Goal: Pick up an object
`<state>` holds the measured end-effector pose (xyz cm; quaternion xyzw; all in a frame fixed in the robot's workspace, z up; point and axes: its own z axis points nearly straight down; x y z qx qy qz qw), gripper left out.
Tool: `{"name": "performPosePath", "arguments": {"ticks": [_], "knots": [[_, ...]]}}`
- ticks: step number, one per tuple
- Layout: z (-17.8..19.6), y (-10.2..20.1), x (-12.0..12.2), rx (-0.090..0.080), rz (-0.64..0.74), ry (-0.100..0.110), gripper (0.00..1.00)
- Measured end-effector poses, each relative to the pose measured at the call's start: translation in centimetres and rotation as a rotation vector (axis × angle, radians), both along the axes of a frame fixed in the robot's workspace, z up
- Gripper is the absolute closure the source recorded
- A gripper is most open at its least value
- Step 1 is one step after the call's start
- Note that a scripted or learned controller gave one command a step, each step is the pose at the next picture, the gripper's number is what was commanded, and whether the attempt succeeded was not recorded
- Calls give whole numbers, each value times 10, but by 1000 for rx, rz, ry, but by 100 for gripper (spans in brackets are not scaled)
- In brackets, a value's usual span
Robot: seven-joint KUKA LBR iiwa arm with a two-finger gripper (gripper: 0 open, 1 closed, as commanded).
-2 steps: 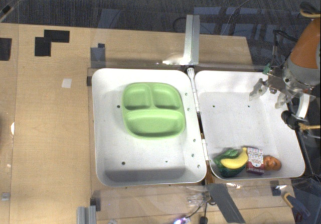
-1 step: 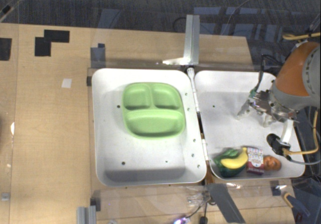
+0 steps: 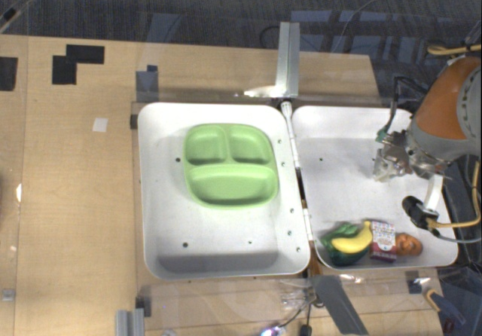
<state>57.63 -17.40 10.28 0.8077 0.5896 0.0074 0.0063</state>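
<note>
Right white bin [image 3: 339, 146], near edge: yellow banana [image 3: 355, 241] over a green item, small red-labelled packet [image 3: 383, 240], brownish item partly hidden beside it. Farther in: gripper [image 3: 390, 165] above bare floor, well apart; grip state indistinct. Left bin: green compartment tray [image 3: 229, 163].

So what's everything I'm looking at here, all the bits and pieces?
shallow white plastic bins: two, white, side by side on the bench
green sectioned plastic plate: one, green, middle of the left bin
yellow toy banana: one, yellow, near corner of the right bin
green item: one, green, touching the banana; type unclear
small red-and-white packet: one, right of the banana
orange-brown round item: one, beside the packet
arm's end effector: one, grey metal, over the right bin
</note>
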Motion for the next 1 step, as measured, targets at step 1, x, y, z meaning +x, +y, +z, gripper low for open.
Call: {"name": "performPosePath", "arguments": {"ticks": [1], "knots": [[20,11,-6,2,-94,16,100]]}}
